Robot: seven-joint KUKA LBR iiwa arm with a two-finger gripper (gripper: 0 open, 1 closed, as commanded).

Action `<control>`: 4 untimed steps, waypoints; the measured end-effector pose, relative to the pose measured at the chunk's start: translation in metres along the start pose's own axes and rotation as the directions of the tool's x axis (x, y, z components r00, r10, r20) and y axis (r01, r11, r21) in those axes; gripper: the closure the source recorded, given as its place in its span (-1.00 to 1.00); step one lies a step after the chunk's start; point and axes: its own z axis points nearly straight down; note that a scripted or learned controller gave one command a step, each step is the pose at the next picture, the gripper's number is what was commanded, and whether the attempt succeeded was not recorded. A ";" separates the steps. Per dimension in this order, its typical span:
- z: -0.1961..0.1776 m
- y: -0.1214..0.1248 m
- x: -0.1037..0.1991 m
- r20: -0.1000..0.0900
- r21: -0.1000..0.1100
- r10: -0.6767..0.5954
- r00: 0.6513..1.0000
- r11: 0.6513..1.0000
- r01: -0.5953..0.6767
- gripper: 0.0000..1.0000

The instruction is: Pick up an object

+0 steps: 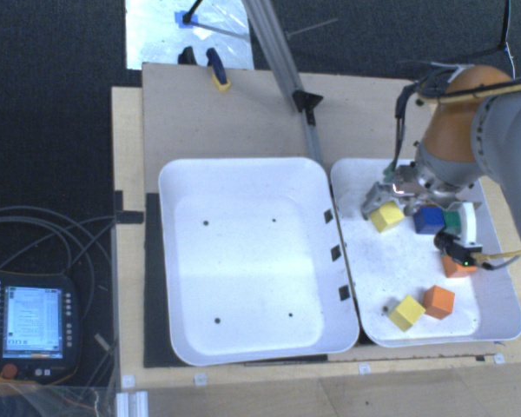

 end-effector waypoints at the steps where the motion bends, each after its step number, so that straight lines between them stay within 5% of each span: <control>1: -0.012 0.000 0.001 -0.001 -0.001 -0.003 1.000 1.000 0.003 1.00; 3: -0.136 -0.002 0.005 -0.001 -0.004 -0.003 1.000 1.000 0.003 1.00; 4: -0.129 -0.002 0.004 -0.001 0.002 -0.003 1.000 1.000 0.003 1.00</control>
